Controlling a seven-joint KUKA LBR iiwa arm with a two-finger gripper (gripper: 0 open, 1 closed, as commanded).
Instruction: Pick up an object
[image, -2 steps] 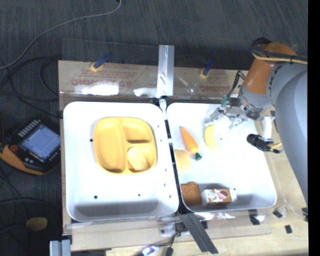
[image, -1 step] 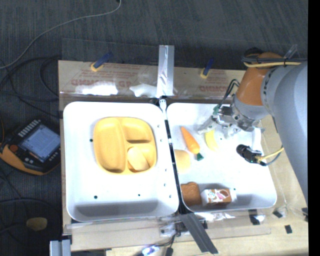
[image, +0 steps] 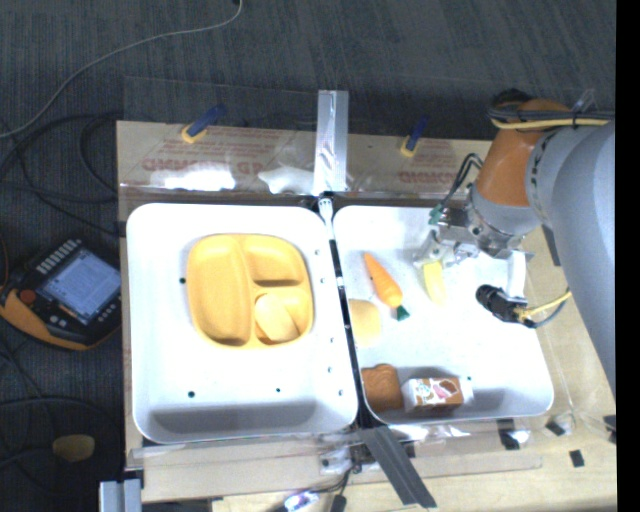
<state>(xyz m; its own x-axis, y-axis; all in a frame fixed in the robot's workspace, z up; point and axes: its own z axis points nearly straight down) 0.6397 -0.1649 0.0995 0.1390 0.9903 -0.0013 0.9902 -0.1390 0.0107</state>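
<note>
I note the gripper (image: 443, 252) poised directly over the pale yellow piece (image: 434, 281) in the right bin (image: 520, 390), seemingly lined up for a pick, though its finger state I cannot tell.

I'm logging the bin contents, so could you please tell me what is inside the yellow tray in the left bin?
The yellow tray has three compartments. A pale yellow rounded object sits in its lower right one; the other two look bare. Whatever lies beneath that object is covered.
</note>
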